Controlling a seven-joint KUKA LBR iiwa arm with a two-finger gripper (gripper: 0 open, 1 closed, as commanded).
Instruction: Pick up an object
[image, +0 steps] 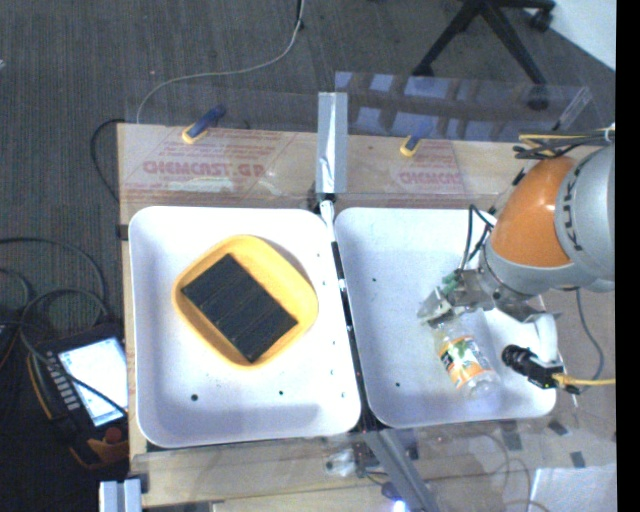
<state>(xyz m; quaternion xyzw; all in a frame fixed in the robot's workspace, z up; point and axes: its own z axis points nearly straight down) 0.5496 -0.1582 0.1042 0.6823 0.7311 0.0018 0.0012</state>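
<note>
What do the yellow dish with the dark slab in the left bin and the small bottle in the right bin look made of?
Yellow oval dish: probably glossy plastic, smooth and evenly coloured. Dark ridged rectangular slab on it: matte, maybe rubber or foam. Small clear bottle with an orange-green label: likely transparent plastic, since the bin shows through.

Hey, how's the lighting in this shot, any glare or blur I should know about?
Camera view: even, soft light; the two shallow white bins look bright but not blown out; the small clear plastic bottle is slightly soft; the pincer is blurry, its detail hard to read.
</note>
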